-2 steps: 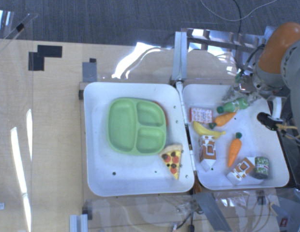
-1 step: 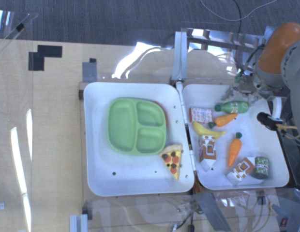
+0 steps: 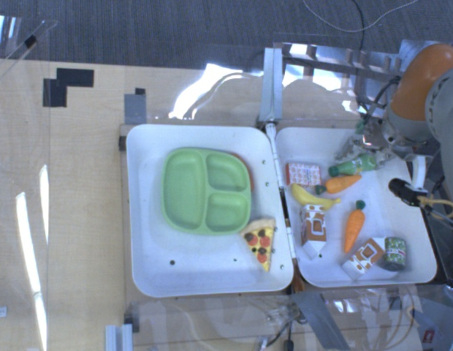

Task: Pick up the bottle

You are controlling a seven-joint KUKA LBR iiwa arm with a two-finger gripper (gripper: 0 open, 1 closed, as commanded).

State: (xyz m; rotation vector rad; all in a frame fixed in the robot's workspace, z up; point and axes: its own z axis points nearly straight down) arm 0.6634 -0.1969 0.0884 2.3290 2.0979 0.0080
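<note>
Nearest the camera, at the front of the right bin (image 3: 431, 273), a carton (image 3: 365, 257) and a can (image 3: 394, 253) are lain side by side, touching or nearly so. Just behind them a carrot (image 3: 353, 226) is set on end along the bin floor, and a second carton (image 3: 313, 227) lies near the divider. In the left bin (image 3: 146, 254) a pizza slice (image 3: 261, 242) is rested against the corner of a green tray (image 3: 207, 191); the tray is placed flat, its three compartments up.

Farther back in the right bin a banana (image 3: 311, 196) is lain beside a second carrot (image 3: 344, 183), and a red-and-white packet (image 3: 303, 173) sits behind the banana. The bottle (image 3: 354, 166), green, is found at the far side of this bin, on its side and touching the second carrot. The gripper (image 3: 367, 143) is held just over the bottle's far end, presumably brought there to grasp it. How the jaws stand cannot be told, nor whether the bottle is gripped.

Counted: two bins, two carrots, two cartons, one each of bottle, banana, packet, can, pizza slice and tray.
</note>
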